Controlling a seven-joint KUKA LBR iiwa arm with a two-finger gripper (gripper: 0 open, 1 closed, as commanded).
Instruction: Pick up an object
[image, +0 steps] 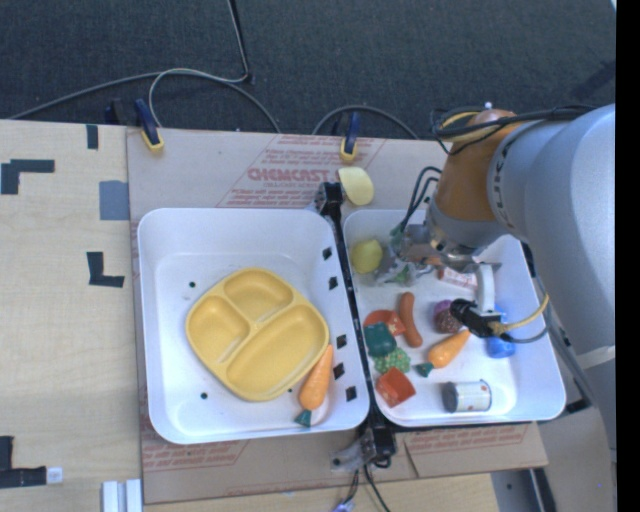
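- Yellow lemon lies in the right bin's near-left corner, just beside the gripper.
- Gripper hangs low over it, likely targeting it; finger state cannot be told.

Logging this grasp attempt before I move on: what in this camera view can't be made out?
- Gripper, camera view: its fingers are blurred among dark clutter under the wrist, so open or shut is unreadable, as is any contact with the yellow-green fruit.
- Purple item: partly covered by a black part, identity unclear.
- Small cylinder: label too small to read.
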